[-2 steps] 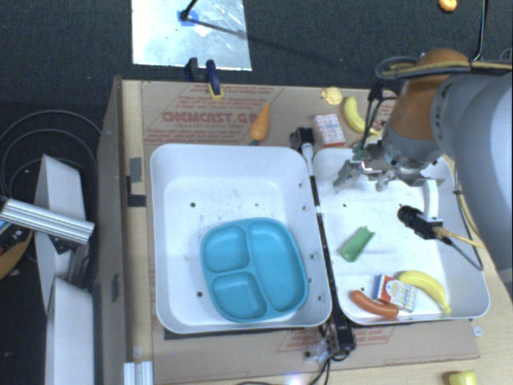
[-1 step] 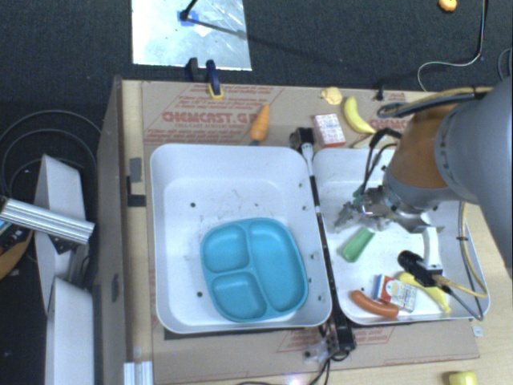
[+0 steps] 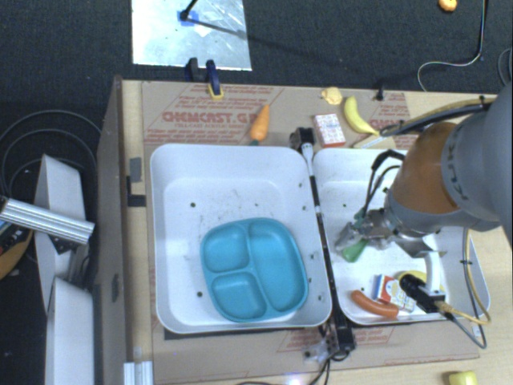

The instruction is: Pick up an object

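- A counter covered in printed brown cardboard carried two shallow white bins side by side, seen from above at a slant.
- The left white bin held a light blue plastic plate with three compartments, lying flat towards the near edge.
- The grey robot arm with an orange band reached in from the right and bent down over the right white bin.
- The metal jaws sat low in the right bin, close to its left wall; whether they were open or closed could not be told.
- A small green object, its shape unclear, lay on the bin floor right at the tip of the jaws; whether it was gripped could not be told.
- Nearer the front of the same bin lay a small red and white carton, with an orange-red toy sausage just beside it.
- Behind the bins, on the cardboard, lay an orange toy carrot, a small red and white box and a yellow toy banana, each apart from the others.
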You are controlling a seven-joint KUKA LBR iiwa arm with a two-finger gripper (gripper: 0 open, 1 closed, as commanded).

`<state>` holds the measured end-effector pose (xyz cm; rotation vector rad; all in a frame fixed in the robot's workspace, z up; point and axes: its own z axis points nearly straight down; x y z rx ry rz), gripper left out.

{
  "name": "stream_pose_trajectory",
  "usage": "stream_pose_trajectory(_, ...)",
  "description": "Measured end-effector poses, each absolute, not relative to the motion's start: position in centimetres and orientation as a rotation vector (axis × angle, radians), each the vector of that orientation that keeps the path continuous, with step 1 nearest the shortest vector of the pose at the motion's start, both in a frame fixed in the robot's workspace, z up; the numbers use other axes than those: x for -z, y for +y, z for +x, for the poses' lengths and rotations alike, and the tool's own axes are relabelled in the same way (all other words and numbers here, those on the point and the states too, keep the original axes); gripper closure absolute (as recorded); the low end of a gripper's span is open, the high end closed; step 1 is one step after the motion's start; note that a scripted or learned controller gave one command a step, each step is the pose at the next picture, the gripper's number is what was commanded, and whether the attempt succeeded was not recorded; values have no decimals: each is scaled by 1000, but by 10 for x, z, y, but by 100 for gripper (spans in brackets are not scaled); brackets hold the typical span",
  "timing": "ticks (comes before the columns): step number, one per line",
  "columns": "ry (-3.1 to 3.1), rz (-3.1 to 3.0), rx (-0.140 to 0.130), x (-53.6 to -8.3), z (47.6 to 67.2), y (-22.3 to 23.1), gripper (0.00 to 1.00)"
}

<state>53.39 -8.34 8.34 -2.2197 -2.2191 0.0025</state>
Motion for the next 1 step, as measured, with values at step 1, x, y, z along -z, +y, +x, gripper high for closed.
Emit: stream_pose_trajectory(1,-2224,-2221,3,-95,537,-83,100)
